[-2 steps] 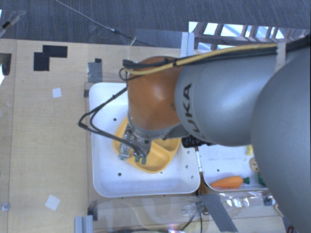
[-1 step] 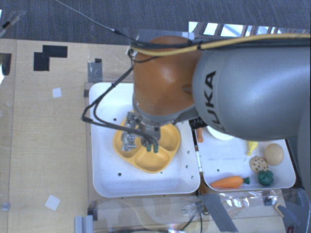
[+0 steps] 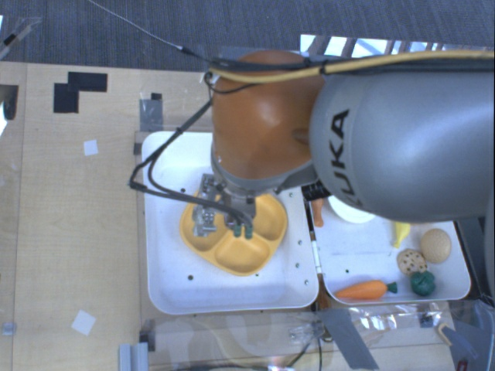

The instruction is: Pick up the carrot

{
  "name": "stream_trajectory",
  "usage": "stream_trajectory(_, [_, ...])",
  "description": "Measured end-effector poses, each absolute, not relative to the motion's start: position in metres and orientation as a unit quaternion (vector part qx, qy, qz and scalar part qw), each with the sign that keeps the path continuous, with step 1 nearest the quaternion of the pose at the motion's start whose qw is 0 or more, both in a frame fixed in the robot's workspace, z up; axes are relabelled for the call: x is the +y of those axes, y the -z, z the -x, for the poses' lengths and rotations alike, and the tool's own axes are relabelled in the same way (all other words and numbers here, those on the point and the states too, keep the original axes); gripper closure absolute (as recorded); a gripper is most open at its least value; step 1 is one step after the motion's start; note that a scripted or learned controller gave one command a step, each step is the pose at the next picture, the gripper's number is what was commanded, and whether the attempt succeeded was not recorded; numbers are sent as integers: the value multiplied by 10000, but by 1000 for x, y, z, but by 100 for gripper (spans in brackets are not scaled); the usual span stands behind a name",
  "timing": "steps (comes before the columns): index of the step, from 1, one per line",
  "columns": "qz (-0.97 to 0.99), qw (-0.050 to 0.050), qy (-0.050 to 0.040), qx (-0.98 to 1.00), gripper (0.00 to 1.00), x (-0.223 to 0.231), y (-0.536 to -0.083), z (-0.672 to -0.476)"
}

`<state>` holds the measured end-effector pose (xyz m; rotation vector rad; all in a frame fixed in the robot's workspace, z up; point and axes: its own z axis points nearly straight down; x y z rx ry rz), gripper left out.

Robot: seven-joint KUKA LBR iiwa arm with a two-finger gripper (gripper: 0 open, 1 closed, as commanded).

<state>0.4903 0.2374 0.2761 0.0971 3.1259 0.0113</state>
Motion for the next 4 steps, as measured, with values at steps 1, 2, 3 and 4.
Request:
stream_trajectory(1, [-286, 104, -53, 9995, 100, 239, -287, -492])
stream_trajectory(2, [-1964, 5, -1, 9805, 100, 235, -208, -487])
stream_trajectory(3, [-252, 34, -20, 9997, 100, 236, -237, -488])
stream_trajectory(4, [-1339, 33, -21, 9910, 100, 235, -254, -526])
